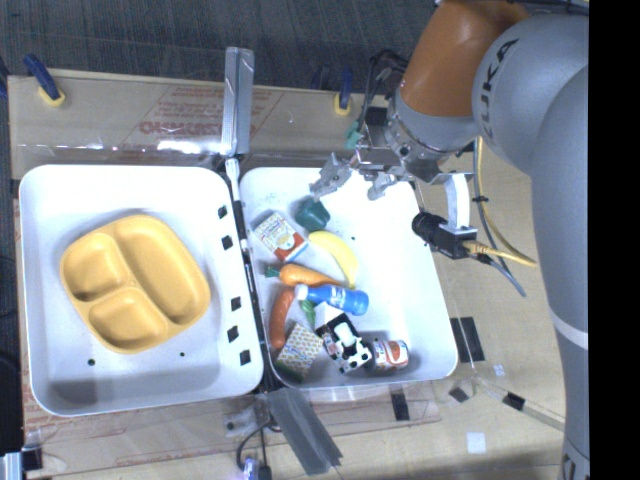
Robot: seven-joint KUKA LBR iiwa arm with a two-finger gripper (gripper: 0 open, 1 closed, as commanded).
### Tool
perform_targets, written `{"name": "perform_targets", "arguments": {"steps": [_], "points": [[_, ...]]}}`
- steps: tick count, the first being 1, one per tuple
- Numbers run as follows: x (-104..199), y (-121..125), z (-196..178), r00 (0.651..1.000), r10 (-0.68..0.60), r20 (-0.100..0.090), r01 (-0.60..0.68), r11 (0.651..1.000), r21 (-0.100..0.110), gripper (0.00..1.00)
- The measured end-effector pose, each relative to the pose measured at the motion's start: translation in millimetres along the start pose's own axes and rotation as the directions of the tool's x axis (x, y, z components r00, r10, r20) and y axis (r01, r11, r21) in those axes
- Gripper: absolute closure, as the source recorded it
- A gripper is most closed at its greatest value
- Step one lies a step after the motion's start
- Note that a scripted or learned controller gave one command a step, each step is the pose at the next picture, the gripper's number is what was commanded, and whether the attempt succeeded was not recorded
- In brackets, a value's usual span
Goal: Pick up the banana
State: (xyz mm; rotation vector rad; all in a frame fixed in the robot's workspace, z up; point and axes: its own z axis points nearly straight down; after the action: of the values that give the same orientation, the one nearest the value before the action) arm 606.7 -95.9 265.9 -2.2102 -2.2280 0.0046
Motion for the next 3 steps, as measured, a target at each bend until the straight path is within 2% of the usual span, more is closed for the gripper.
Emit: {"name": "perform_targets", "arguments": {"steps": [1, 2, 3], "points": [[-39.3, -28.3, 161.8, 0.970, 0.243, 0.001, -0.243, 0.970, -0.017, 0.00], [-40.5, -28.1, 151.3, 0.971, 0.240, 0.003, -0.240, 0.971, -0.018, 1.00], [-40.4, -28.0, 151.2, 0.971, 0.240, 0.003, -0.239, 0.971, -0.018, 0.00]]}}
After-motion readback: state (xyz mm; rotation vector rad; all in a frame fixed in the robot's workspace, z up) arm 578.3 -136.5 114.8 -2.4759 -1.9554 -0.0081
